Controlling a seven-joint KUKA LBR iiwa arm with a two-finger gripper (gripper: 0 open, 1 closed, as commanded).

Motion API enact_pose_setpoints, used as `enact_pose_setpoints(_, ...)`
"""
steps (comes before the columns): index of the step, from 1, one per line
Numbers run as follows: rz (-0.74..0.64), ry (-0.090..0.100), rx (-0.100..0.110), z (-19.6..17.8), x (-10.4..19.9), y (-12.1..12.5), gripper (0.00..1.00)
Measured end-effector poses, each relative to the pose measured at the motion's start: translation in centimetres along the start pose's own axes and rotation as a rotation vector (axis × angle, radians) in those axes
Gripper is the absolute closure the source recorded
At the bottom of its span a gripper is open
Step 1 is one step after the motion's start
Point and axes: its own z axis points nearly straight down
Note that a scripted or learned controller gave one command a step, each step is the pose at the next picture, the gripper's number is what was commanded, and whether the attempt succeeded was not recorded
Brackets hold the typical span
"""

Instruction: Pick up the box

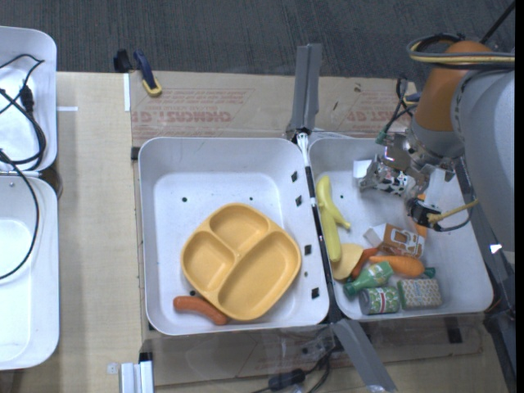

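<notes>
Camera view: two shallow white bins are seen side by side on the surface [98, 219]. The left bin [160, 219] carries a yellow divided plate [240, 260] near its middle, and an orange sausage-shaped piece [199, 308] lies at the plate's 7 o'clock, partly tucked under its rim.

The right bin [467, 260] is crowded. A banana [329, 217] lies lengthwise along its left wall. The box [403, 241] — small, orange and white — sits near the bin's middle, slightly tilted, with a carrot [399, 264] just beside it at 6 o'clock. A green bottle [368, 277] lies at the carrot's 8 o'clock, a yellow wedge-shaped piece [349, 259] is just left of it, and a green can [380, 300] and a green packet [419, 293] are lined up along the bin's near edge.

The arm [446, 97] is seen reaching in from 3 o'clock, its orange band above the wrist. The hand [385, 178] hangs over the far part of the right bin, at the box's 11 o'clock and apart from it; how far the hand is open cannot be told, and nothing is seen to be held in it. A small white card [363, 169] lies just left of the hand
</notes>
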Motion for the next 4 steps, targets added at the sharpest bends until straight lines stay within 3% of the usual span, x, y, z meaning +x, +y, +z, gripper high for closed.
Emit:
enact_pose_setpoints(2, -0.001, 0.001, -0.001, 0.0, 0.1, 0.0, 0.0)
enact_pose_setpoints(3, 0.043, 0.033, -0.007, 0.3, -4.0, 1.3, 0.0)
enact_pose_setpoints(4, 0.044, 0.027, -0.023, -0.8, -4.2, 1.5, 1.0)
